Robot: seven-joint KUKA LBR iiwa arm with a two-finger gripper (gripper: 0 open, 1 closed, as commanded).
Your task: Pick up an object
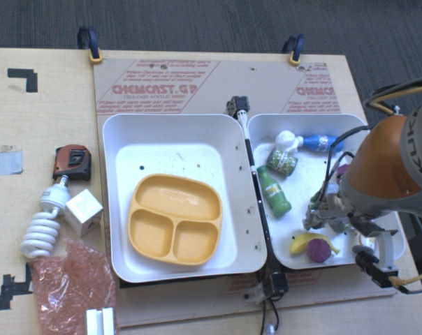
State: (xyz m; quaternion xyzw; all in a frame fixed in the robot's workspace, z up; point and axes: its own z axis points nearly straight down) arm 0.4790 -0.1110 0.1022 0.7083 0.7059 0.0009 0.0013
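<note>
The right bin holds a green bottle, a green speckled object with a white top, a blue object, a yellow banana and a magenta plum-like ball. My gripper hangs low in this bin's front right part. It is just above the banana and the ball and to the right of the green bottle. The orange band of the arm hides part of the bin behind it.
A yellow divided plate lies in the left bin. On the bench to the left are a tape measure, a spiral light bulb, a white cube and a red mesh bag.
</note>
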